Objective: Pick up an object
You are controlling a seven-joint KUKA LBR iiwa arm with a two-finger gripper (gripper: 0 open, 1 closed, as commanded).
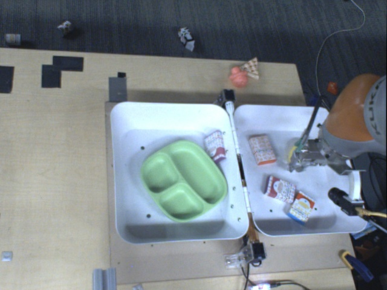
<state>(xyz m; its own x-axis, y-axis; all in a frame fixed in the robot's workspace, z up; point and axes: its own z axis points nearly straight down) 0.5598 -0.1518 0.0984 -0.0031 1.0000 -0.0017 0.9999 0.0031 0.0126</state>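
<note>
The right bin [338, 222] holds three small packages: a pink-and-white box [261, 149] near the back, a red-and-white carton [279, 188] in the middle, and a blue-and-orange carton [301, 208] toward the front. My gripper [299, 155] hangs low over this bin's right half, just right of the pink-and-white box and apart from it. Nothing shows in its grasp. In the left bin [124, 162] a green divided plate [183, 179] lies flat. A small red-and-white carton [214, 145] leans beside the plate's far right edge.
The grey arm with its orange band [357, 110] covers the right bin's far right corner. A pink ball [238, 77] and a small cone-shaped item [251, 69] lie on the bench behind the bins. Black blocks [60, 69] sit at far left. A divider ridge [239, 162] separates the bins.
</note>
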